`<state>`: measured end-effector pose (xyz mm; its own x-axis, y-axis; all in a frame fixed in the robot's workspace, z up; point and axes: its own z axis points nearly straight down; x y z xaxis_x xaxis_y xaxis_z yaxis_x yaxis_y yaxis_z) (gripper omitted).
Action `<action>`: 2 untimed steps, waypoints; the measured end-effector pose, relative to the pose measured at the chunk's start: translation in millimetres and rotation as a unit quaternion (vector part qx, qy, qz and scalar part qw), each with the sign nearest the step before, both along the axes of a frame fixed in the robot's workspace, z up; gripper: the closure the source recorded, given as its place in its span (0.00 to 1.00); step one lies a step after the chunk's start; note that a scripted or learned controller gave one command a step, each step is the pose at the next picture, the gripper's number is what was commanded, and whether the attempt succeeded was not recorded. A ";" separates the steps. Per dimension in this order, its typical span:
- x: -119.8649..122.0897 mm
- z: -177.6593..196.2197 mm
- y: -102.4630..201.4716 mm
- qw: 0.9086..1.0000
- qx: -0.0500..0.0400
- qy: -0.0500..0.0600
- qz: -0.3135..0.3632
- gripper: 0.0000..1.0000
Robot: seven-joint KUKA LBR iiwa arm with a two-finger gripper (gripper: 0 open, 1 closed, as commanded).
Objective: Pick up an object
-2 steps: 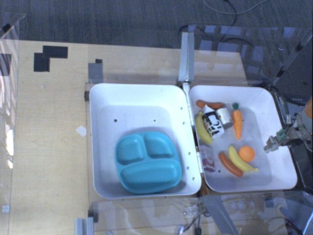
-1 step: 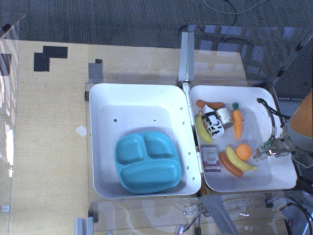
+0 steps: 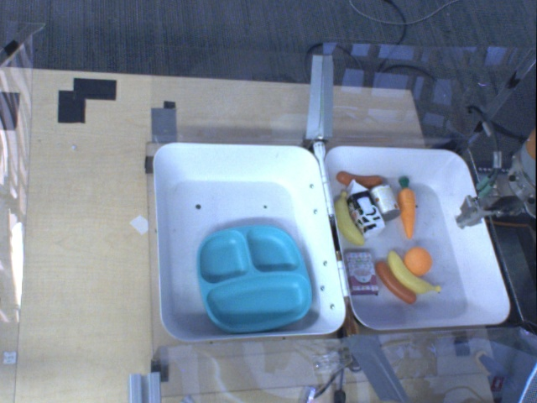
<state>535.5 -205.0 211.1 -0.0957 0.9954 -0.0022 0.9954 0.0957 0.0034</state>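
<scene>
A pale wooden bench (image 3: 84,250) carries two shallow white bins side by side, with dark carpet and a loose cable beyond it; the task's candidates all lie in the right bin (image 3: 470,309). Nearest the right rim is an orange (image 3: 418,261), touching a banana (image 3: 411,275) that lies beside a red sausage-like toy (image 3: 394,283); a carrot (image 3: 408,211) lies lengthwise above them, clear of the orange. Further left sit a small can with a black-and-white label (image 3: 371,206), a second banana (image 3: 347,222) against the dividing wall, a reddish piece (image 3: 359,179) at the top, and a small red-printed packet (image 3: 362,272) lying flat by the divider. The left bin (image 3: 176,217) holds a blue sectioned tray (image 3: 254,277) (no part of the pick, by my reading).

The gripper (image 3: 475,209) hangs at the right bin's right rim, apart from every object; whether it is open or shut I cannot tell at this size.

I judge the task to be at its start, the approach not yet made; nothing is lifted. The next move calls for choosing a target; the carrot looks the easiest, lying alone with room on both sides, whereas the orange, banana and sausage crowd one another. The arm would need to travel leftward over the bin, align across the carrot's narrow width, and descend.
</scene>
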 end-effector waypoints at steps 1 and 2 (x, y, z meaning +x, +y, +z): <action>-48.3 27.2 -0.5 1.000 0.000 0.000 -0.007 1.00; -48.6 -40.9 -0.4 1.000 0.001 0.001 -0.023 1.00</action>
